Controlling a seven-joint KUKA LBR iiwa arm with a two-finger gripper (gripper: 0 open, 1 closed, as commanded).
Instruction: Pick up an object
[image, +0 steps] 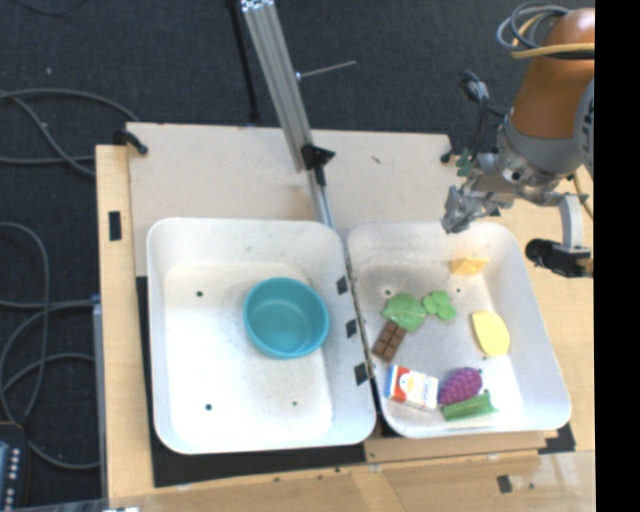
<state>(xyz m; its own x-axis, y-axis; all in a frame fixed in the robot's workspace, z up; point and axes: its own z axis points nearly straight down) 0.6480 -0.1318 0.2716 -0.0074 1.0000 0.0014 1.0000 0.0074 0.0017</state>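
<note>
Gripper (462, 215): over right bin's (530, 300) 12 o'clock rim, jaw state cannot tell | left bin (170, 300): 1 teal bowl (286, 317) | right bin: 7 small toys, centre to 6 o'clock, including 1 yellow piece (490, 333)

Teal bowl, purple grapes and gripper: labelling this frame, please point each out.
teal bowl (286, 317), camera view, inner floor.
purple grapes (460, 382), camera view, middle of the bunch.
gripper (456, 222), camera view, between its fingertips.

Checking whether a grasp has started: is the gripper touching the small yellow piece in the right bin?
Apart. The camera view shows bare bin floor between the gripper and the yellow piece.
</note>
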